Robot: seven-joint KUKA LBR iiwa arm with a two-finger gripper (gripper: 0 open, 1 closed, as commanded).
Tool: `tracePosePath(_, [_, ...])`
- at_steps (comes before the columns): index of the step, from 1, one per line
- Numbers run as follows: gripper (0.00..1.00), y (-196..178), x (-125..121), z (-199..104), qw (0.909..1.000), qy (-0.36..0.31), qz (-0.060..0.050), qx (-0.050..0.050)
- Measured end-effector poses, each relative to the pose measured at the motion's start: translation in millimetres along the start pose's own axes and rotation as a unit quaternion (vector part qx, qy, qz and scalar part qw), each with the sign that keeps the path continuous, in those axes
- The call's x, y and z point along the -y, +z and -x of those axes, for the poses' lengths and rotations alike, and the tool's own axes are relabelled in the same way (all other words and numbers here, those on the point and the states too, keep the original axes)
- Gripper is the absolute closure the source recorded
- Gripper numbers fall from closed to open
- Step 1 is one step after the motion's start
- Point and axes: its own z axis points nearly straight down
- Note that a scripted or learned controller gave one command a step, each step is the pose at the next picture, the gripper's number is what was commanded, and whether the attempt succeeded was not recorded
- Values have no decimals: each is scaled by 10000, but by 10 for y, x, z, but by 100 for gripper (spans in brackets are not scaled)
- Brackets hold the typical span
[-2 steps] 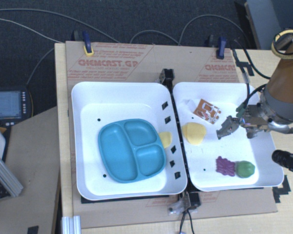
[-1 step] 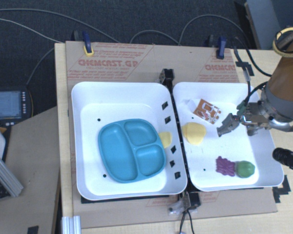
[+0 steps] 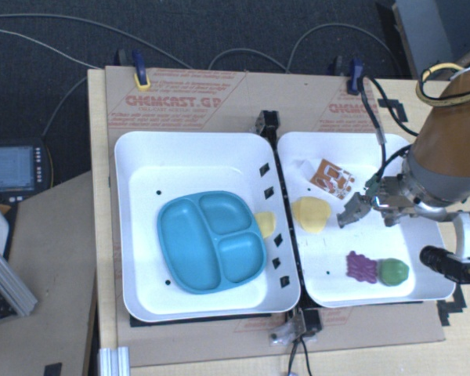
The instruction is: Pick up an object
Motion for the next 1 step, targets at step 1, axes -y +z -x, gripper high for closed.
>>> tracePosePath(1, [0,570,101,28,10000,5,-11,-3])
